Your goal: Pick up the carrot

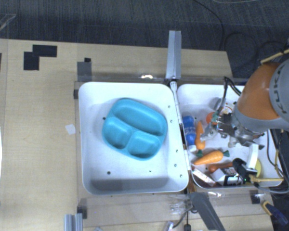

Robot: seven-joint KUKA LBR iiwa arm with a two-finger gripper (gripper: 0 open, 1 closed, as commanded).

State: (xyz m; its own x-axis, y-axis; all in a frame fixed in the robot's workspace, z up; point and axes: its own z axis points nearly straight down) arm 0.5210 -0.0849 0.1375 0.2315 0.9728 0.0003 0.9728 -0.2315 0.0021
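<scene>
A carrot [208, 157], orange with a green tip pointing right, lies flat near the front of the right bin [198, 96]. A second orange piece [200, 135] stands just behind it, close to the bin's left wall. My gripper [217, 126] hangs over the middle of the right bin, a little behind and to the right of the carrot. The arm's orange band [258, 96] is above it. Nothing shows between the gripper and the carrot.
A blue divided plate [134, 127] lies in the left bin [94, 177]. In the right bin, a blue item [188, 127] sits by the dividing wall, a dark brown piece [220, 168] lies in front of the carrot, and a yellow item [257, 168] is at the front right.
</scene>
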